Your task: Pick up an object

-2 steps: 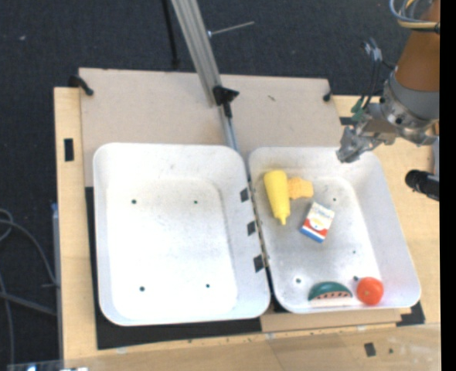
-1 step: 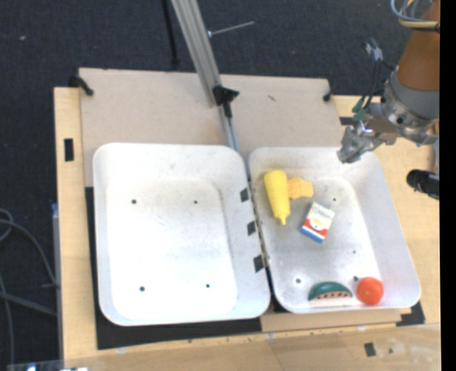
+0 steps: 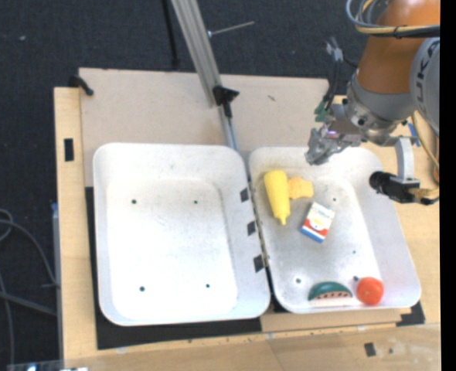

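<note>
The bench is a pale board that carries two shallow white bins side by side. The right bin serves as the landmark here. The left bin lies just beside it, their inner walls nearly touching along a row of small dark clips.

The grey arm, with its orange band, comes in above the right bin's far right corner. A slanted aluminium post stands on the bench beyond the right bin's far left corner.

The gripper hangs over the right bin's far edge, near the middle of that wall, with nothing visible between its tips; whether they are spread or closed cannot be told from this angle.

Inside the right bin, a yellow banana-shaped toy lies against the left wall in the far half, touching a small yellow lump on its right. A small white, red and blue box sits near the bin's centre, just apart from them. A watermelon slice toy rests at the near wall, and a red-orange ball sits just right of it in the near right corner.
</note>
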